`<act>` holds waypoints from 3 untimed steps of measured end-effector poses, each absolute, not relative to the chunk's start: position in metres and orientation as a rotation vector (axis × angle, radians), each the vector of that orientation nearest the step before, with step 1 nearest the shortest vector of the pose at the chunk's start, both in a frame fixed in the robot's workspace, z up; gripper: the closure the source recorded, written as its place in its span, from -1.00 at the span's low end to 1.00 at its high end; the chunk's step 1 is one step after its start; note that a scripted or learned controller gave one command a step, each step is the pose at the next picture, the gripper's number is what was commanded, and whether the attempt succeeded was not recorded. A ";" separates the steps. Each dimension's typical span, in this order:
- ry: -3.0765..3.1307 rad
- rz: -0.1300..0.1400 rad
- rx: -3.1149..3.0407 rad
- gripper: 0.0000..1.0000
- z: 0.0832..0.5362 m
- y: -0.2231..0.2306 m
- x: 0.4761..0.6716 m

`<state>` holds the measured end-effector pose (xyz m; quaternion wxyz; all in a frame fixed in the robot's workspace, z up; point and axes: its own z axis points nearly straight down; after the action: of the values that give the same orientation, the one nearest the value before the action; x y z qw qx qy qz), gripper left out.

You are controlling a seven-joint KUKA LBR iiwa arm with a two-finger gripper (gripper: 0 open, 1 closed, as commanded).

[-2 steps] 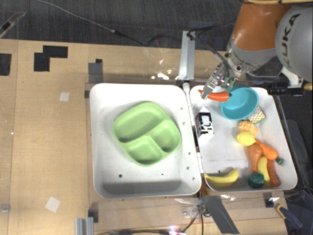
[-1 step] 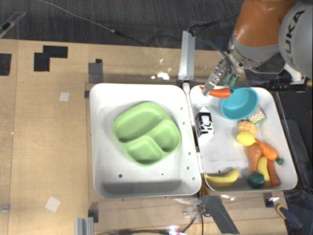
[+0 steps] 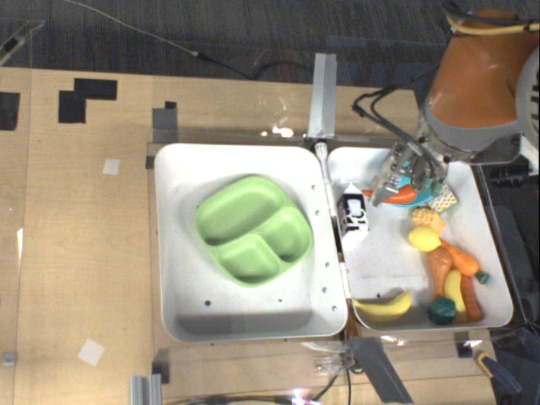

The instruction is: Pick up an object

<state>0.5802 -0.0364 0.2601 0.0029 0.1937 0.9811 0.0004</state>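
My gripper hangs over the far part of the right bin, below the arm's orange band. Directly under it lie a red-orange toy and a teal piece, partly hidden by the gripper. A waffle-patterned piece lies just to their right. Whether the gripper touches any of them cannot be made out.
The right bin also holds a black-and-white item, a lemon, a carrot, a banana and a dark green piece. A green divided plate lies in the left bin.
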 end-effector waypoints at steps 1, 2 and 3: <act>2.953 0.006 1.046 1.00 0.277 0.000 0.629; 2.949 0.009 1.033 1.00 0.290 0.001 0.631; 2.953 0.001 1.059 1.00 0.255 -0.038 0.574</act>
<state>0.5737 -0.0380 0.2549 0.0021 0.3375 0.9413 0.0002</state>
